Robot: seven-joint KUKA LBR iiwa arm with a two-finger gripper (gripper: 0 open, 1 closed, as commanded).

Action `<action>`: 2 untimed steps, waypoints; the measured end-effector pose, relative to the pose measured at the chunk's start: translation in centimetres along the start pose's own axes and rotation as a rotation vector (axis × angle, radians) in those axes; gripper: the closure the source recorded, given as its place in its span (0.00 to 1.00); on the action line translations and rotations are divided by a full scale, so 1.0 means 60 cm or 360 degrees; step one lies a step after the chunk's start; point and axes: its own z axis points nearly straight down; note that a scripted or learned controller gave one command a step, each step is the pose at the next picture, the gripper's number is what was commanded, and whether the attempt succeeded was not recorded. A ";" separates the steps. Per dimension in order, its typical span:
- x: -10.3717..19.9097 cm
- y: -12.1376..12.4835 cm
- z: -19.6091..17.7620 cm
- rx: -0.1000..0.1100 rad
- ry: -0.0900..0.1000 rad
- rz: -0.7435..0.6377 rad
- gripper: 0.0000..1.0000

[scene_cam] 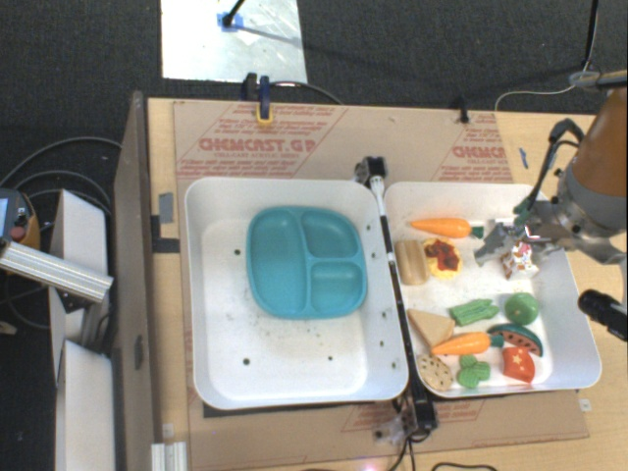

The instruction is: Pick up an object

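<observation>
We are hovering over the right bin (579, 361), looking for something to pick.

From the overhead camera, the gripper (517, 253) is hanging above the toy food, perhaps nearest the carrot (442, 228); whether it is gripping anything we cannot tell. The arm (601, 180) is reaching in from the right, wrist bent down. Next we need to settle on one piece and descend squarely. The blue tray (304, 263) is sitting in the left bin (221, 361).

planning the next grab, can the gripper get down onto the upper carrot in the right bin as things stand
Probably yes. The upper carrot lies apart from the other toys in the right bin, nothing covers it, and the gripper hangs just to its right.
</observation>
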 end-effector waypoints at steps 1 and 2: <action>0.026 0.168 0.262 0.0011 0.0003 -0.0006 0.00; 0.007 0.161 0.282 0.0003 0.0000 0.0004 0.00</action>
